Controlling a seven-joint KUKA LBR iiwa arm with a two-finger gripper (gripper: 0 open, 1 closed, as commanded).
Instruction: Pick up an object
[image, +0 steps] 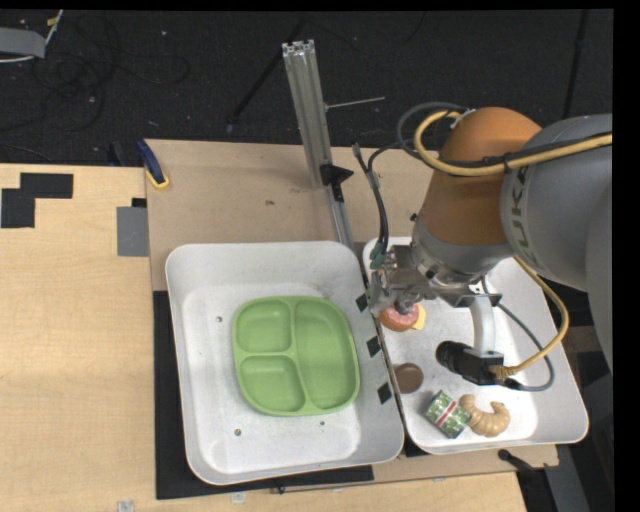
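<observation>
My gripper (398, 302) hangs over the near-left part of the right bin (572, 398), close to the wall between the two bins. A pink and yellow round piece (404, 319) shows right at its lower tip, partly covered by it; whether it is gripped or just lies beneath is unclear. Nearer the front of that bin lie a small brown disc (407, 377), a green and white packet (443, 414) and a tan croissant-shaped piece (489, 417).
The left bin (190, 300) holds a green divided plate (297, 355) at its middle. A metal post (312, 120) rises behind the bins. The grey arm with its orange band (480, 170) covers the back of the right bin.
</observation>
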